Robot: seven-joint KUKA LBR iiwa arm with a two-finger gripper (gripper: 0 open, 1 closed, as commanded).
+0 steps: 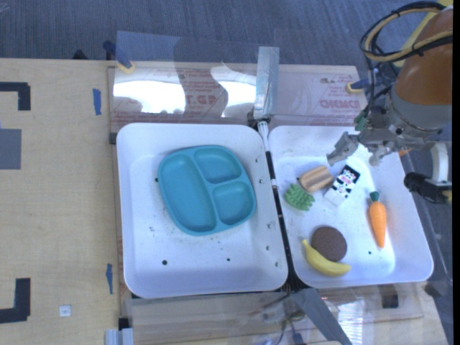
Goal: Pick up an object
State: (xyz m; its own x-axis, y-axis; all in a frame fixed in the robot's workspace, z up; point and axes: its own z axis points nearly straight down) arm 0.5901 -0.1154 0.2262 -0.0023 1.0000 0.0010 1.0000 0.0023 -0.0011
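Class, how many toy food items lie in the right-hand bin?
5: bread log and broccoli at the left, carrot at the right, brown cookie and banana at the front. None appears hidden.

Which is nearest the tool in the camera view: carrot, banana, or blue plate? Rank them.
From the tool, at the right bin's top:
1. Carrot, right bin, right side.
2. Banana, right bin, bottom.
3. Blue plate, left bin, middle.

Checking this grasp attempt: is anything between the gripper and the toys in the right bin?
Nothing visible. The gripper hangs over the right bin's upper part, just above the tan block and black-and-white toy, with open space between.
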